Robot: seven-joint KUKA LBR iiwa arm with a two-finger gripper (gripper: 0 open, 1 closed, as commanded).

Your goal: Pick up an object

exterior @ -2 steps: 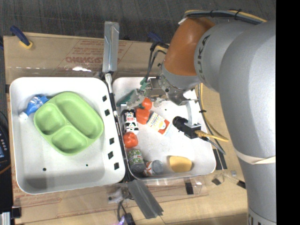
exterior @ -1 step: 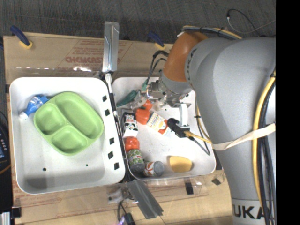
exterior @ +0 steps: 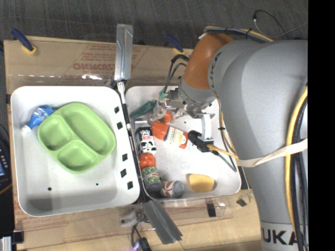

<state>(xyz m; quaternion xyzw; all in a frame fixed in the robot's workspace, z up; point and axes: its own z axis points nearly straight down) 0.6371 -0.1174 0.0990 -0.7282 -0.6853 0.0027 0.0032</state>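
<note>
You are looking down on a cardboard-covered counter carrying two shallow white plastic bins, with dark carpet running along the top of the frame. The left bin is holding a light green three-compartment plastic tray, with a blue crumpled wrapper peeking out at the tray's upper left. The right bin is holding the clutter: an orange-and-white squeeze bottle near its middle, a small black-and-white cow-patterned carton and a red tomato-like toy along its left wall, a printed can at the lower left corner, and a yellow rounded foam lump near the bottom edge.

The grey arm with its orange band is reaching down into the upper part of the right bin, and the pincer is hanging just above the orange end of the squeeze bottle. You cannot tell from this angle whether it is spread or closed, and nothing can be seen caught in it.

Judging by this, the pick is not yet done: every object is lying in its bin, and the grasp and the lift are both remaining.
</note>
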